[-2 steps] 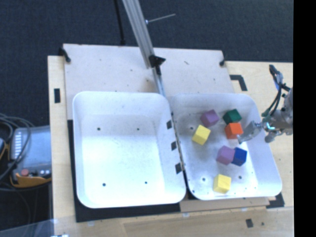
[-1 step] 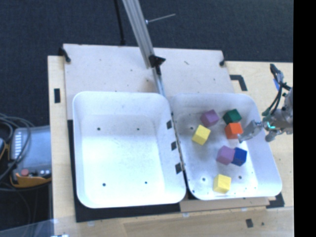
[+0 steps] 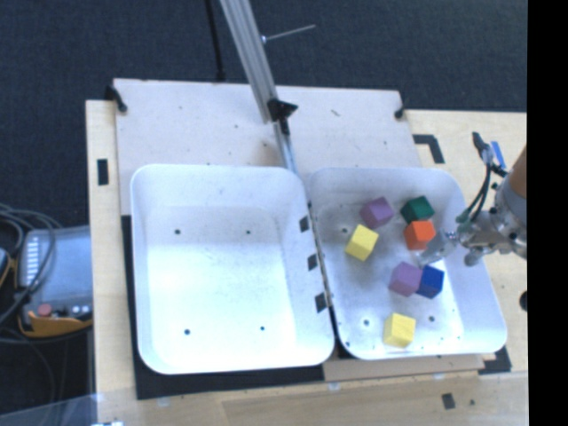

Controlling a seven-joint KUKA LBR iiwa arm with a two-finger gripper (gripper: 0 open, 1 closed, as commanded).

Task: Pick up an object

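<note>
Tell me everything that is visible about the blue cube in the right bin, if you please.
The blue cube is a small block with a plain matte surface, perhaps foam or painted wood, and no markings that can be made out. It sits on the floor of the right bin, toward that bin's right side and turned a little askew to its walls. Its left side presses against a purple cube. An orange cube lies just above it in the view, apart from it. The pincer is close above it, not gripping it.
</note>
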